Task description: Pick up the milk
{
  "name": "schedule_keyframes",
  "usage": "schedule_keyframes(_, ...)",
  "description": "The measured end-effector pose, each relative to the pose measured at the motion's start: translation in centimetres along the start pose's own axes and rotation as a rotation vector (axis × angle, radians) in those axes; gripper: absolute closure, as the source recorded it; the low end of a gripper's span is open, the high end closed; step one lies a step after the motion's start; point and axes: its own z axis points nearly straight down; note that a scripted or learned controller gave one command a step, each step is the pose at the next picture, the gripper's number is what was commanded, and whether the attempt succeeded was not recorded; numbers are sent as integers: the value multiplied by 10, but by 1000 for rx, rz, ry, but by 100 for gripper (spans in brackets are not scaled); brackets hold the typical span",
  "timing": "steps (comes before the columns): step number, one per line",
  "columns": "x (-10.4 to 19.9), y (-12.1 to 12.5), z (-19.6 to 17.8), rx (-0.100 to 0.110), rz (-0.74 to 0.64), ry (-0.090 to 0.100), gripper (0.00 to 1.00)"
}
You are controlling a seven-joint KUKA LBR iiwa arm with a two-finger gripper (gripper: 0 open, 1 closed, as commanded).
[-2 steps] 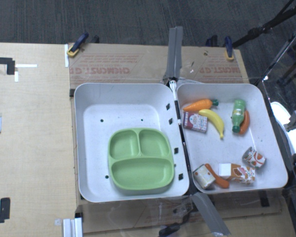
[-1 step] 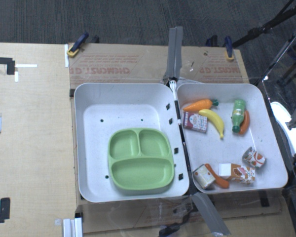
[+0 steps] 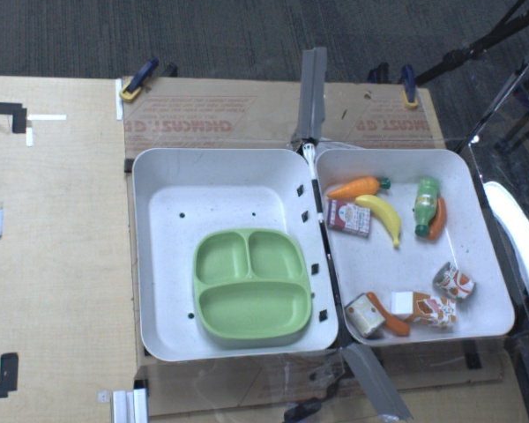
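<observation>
The right bin holds several small cartons. A white carton with orange print lies tilted near the bin's right wall and looks like the milk. A similar white and orange carton lies at the front, beside a small white block. A brown-and-white carton lies on its side in the front left corner, touching an orange stick. A red carton sits at the bin's left, next to the banana.
A green divided plate lies in the left bin. In the right bin's back half are a carrot, a green bottle and an orange-red piece beside it. Cardboard with clamps lies behind the bins.
</observation>
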Motion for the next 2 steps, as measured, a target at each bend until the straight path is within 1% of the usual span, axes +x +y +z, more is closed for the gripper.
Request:
schedule_keyframes(1, -14, -22, 62, 4, 80, 1, 100)
schedule_keyframes(2, -14, -20, 53, 5, 77, -1, 100)
